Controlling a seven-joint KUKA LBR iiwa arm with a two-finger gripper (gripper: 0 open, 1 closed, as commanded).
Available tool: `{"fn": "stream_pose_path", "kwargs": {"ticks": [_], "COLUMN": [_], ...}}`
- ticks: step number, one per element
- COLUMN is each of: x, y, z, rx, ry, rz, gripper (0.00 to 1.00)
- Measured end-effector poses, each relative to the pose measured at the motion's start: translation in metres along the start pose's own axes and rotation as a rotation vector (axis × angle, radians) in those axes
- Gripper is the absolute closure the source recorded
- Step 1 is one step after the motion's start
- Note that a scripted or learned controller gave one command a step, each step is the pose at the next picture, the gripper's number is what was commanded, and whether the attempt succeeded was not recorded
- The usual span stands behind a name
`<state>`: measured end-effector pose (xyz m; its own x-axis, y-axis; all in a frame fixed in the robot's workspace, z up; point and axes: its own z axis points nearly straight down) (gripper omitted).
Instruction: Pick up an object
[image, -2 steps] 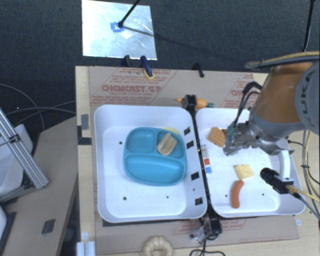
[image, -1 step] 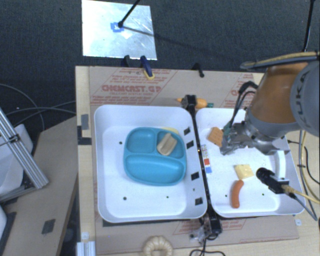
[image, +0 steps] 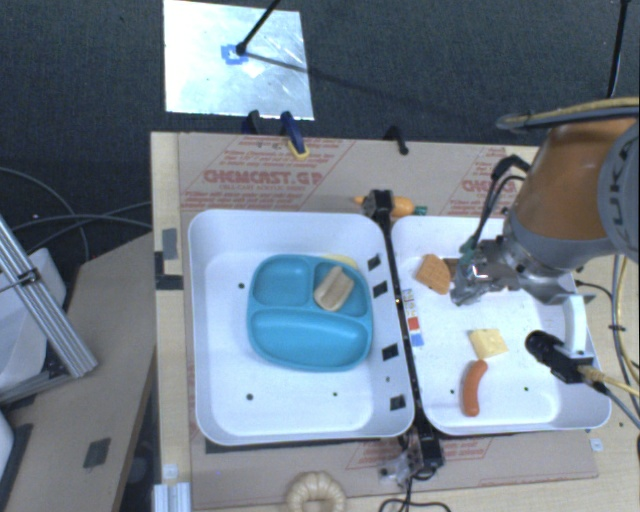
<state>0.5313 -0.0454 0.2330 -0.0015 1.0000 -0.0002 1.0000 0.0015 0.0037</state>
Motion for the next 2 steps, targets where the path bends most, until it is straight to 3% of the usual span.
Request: {"fn": "stream_pose_path", "kwargs": {"ticks": [1, 2], "x": [-0.001, 0.014], "y": [-0.004, 0.009], "z": [0.005, 0.009], "rx": [0.002, 0.002], "ry": [0.000, 0.001], "rz": [0.000, -0.005], "gripper": [1.00, 1.00]}}
